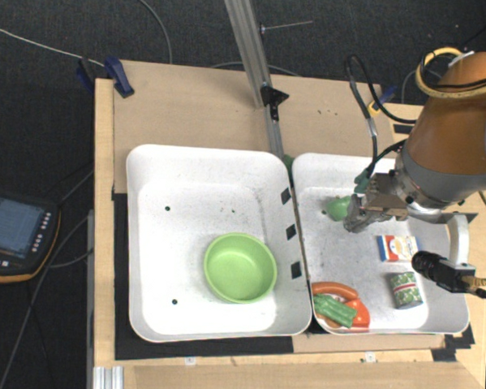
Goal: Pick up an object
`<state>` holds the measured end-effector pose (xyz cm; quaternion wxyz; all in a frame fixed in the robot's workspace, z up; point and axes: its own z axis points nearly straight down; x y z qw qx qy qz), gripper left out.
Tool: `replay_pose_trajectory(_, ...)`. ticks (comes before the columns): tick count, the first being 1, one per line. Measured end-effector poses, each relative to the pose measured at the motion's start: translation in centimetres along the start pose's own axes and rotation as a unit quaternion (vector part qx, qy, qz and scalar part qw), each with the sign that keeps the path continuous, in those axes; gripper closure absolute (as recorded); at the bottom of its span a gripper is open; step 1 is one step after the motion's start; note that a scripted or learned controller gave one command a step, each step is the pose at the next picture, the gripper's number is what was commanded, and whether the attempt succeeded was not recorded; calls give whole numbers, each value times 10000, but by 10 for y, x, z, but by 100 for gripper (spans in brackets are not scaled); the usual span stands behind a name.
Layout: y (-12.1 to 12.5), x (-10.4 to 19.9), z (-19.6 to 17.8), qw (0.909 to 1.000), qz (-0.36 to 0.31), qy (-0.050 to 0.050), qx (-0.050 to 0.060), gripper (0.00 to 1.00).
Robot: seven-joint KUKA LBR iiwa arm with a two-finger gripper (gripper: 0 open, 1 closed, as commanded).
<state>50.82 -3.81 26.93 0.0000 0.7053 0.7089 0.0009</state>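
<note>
While poised low in the right-hand shallow white bin (pixel 431 321), gripper (pixel 357 220) touching small round green object (pixel 337 208) at nine o'clock; cannot tell finger state; long axis unclear.

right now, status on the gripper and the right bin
Gripper low in right bin, beside green round object. No grasp seen. Carton, can, orange-green toy nearby.

No legible text anywhere. Print on the small blue, white and red carton (pixel 397 248) in the right bin (pixel 325 174) too blurred to read; same for the green patterned packet (pixel 405 290) and the handheld pendant's screen (pixel 12 226).
</note>
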Motion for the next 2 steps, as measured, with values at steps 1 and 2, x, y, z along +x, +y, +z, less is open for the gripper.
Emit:
replay_pose_trajectory(1,1,52,17,10000,3,-1,12,100)
replay_pose_trajectory(2,2,113,18,10000,-2,1,8,100)
